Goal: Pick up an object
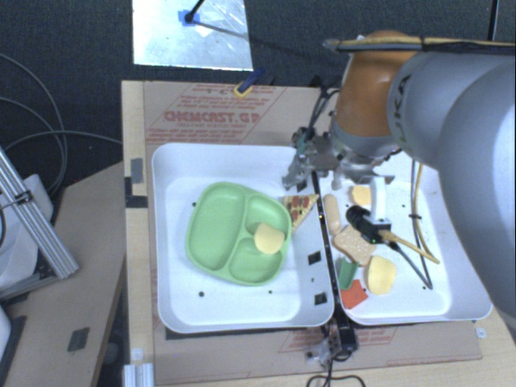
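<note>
You're at the approach: the gripper (300, 172) hangs just beside the pizza slice (300, 207), its opening can't be told. Lower squarely next.

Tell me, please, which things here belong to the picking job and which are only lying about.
For the job: hand, pizza slice, yellow round piece on the green plate, cracker, left bin, right bin.
Lying about: cardboard sheet under the bins, shiny sheet behind it, metal rail at the left.
</note>
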Motion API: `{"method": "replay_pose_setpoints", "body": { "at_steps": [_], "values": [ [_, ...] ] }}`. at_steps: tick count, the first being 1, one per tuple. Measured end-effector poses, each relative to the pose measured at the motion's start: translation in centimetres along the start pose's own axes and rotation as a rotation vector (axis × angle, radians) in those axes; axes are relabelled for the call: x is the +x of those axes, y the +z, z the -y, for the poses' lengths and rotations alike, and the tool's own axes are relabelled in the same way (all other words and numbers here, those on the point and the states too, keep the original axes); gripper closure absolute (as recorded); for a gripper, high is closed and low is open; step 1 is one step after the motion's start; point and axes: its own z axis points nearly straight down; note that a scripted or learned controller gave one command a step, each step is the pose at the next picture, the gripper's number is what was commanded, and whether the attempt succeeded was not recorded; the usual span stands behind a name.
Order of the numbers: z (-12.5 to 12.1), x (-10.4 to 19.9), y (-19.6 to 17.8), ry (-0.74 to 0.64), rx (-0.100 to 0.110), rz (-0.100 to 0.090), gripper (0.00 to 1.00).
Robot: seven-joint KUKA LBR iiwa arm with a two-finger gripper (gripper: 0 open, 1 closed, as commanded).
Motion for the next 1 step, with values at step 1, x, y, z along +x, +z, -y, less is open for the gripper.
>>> {"method": "replay_pose_setpoints", "body": {
  "at_steps": [1],
  "values": [
    [9.07, -7.03, 0.66, 0.003, 0.020, -0.001, 0.00]
  ]
}}
